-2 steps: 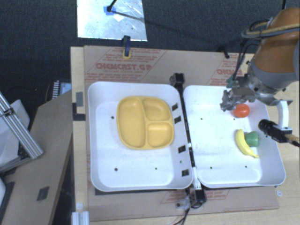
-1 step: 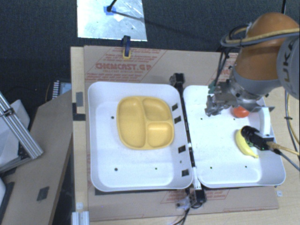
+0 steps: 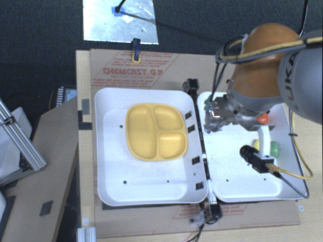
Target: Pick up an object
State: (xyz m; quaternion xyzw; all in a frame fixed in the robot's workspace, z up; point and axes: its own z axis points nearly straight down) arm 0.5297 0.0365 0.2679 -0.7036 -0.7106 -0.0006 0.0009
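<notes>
My gripper (image 3: 213, 119) hangs low over the far left part of the right bin (image 3: 237, 188), close to the wall between the two bins. Nothing is visibly held in it. A small orange piece (image 3: 262, 118) peeks out from under the wrist. Right of the bin's middle lie a green object (image 3: 274, 148) and a yellow one (image 3: 256, 144), with a white stick-like piece (image 3: 264, 135) between them. The arm's bulk hides the far right part of this bin.
The left bin (image 3: 113, 180) holds a yellow divided plate (image 3: 155, 131) at its middle. A cardboard sheet (image 3: 136, 69) lies under both bins. A shiny metal plate (image 3: 120, 14) sits on the floor beyond the bench.
</notes>
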